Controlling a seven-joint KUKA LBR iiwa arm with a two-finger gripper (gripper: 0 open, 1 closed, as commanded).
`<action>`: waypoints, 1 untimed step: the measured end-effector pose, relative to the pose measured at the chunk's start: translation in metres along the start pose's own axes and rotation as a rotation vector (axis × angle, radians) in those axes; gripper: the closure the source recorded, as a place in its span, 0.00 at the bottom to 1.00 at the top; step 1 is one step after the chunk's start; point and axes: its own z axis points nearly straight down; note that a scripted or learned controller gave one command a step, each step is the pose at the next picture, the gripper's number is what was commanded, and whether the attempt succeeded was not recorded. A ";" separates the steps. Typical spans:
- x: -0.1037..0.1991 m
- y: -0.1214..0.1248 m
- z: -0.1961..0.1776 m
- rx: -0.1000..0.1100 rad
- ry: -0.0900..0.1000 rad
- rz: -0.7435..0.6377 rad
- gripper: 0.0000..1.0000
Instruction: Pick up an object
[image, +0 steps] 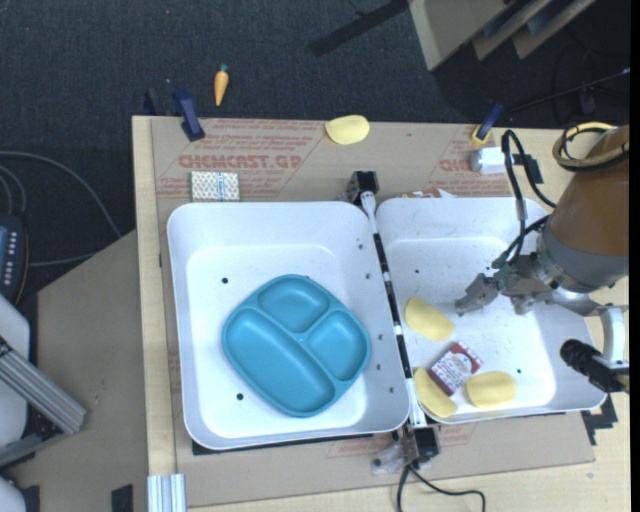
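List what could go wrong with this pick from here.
1. The gripper hangs beside the upper yellow piece, not over it, so a descent could land on bare bin floor.
2. The red packet lies between two more yellow pieces, apparently touching; a grab there may shove neighbours or catch two.
3. Those items sit near the right bin's front wall, leaving little room.

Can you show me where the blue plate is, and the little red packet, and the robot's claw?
blue plate (296, 343), camera view, middle divider.
red packet (453, 368), camera view, its middle.
gripper (478, 296), camera view, between fingertips.

blue divided plate (296, 344), left bin (200, 240)
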 end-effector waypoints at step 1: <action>0.020 -0.018 0.074 0.001 0.001 -0.001 0.00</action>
